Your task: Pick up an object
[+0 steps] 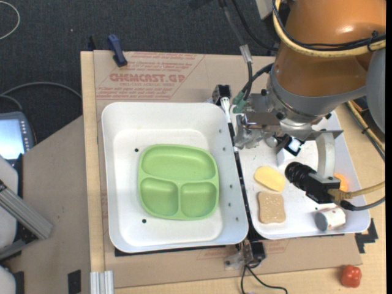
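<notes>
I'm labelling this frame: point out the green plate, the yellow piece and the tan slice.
green plate (177, 163): camera view, floor of its large compartment.
yellow piece (269, 178): camera view, its middle.
tan slice (271, 207): camera view, its middle.

My arm (331, 17) is showing a broad orange band above a grey wrist. Both bins are gleaming plain white, the left bin (116, 164) and the right bin (300, 225) alike. In the left one a divided plate (179, 181) is glowing pale lime green, unpatterned. In the right one an oval piece (269, 178) is showing soft yellow, a speckled slice (271, 207) is showing tan, a small bit (340, 181) is peeking orange, and a short cylinder (331, 218) is showing white with a grey end. The desk (147, 72) is wearing brown board with red lettering, a clip (116, 49) is showing blue, a lump (350, 275) is showing red, and the floor (43, 29) is looking dark charcoal.
</notes>
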### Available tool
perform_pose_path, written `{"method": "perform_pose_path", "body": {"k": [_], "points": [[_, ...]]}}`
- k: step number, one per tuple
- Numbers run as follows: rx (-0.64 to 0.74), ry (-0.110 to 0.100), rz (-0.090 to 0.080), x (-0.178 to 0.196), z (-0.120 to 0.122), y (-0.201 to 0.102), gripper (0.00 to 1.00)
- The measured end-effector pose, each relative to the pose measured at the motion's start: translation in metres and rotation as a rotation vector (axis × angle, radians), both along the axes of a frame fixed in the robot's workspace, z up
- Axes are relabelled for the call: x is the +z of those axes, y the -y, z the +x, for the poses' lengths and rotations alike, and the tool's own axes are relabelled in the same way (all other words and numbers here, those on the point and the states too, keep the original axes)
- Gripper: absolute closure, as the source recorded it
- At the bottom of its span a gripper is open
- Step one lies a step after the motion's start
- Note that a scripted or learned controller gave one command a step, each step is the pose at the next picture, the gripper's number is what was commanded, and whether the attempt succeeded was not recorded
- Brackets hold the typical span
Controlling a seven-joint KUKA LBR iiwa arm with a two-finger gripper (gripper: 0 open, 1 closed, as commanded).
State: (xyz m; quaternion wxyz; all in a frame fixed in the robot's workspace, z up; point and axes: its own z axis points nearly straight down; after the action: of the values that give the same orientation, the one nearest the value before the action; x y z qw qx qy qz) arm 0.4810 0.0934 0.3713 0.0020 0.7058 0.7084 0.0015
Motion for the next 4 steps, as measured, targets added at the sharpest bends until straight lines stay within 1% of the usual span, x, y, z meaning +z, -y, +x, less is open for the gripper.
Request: {"method": "perform_pose_path", "body": {"k": [2, 3, 4], "points": [[0.002, 0.003, -0.001, 0.020, 0.001, -0.001, 1.00], [0.001, -0.007, 0.002, 0.011, -0.002, -0.048, 1.00], [-0.002, -0.003, 0.001, 0.022, -0.001, -0.045, 1.00]]}}
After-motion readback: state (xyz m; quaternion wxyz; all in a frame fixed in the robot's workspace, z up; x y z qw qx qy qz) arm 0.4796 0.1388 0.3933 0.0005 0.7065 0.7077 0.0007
